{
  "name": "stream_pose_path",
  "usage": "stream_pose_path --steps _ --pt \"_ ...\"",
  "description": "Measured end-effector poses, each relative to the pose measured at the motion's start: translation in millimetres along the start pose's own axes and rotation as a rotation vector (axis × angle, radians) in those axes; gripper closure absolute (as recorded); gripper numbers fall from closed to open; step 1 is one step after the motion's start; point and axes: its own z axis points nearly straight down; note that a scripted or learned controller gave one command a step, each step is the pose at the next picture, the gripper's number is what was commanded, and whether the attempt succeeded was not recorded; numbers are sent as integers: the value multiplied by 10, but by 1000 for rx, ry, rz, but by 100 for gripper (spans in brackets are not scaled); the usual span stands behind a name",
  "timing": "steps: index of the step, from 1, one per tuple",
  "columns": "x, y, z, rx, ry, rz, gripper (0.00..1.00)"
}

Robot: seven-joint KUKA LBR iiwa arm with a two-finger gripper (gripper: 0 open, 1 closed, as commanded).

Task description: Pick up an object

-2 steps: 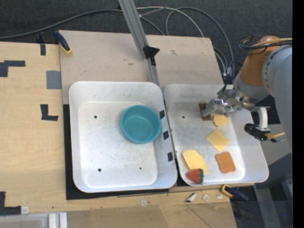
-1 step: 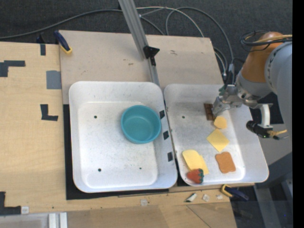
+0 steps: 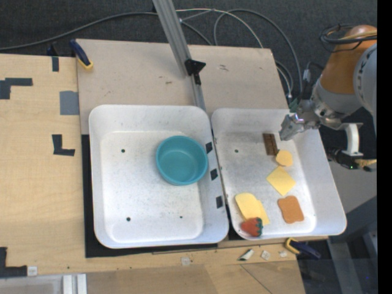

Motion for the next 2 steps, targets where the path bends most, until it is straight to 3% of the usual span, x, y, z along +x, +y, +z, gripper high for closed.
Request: stream_pose_path --steps 1,2 --pt "109 28 -551 -1 0 -1 100" --pt "115 35 -735 3 1 0 100"
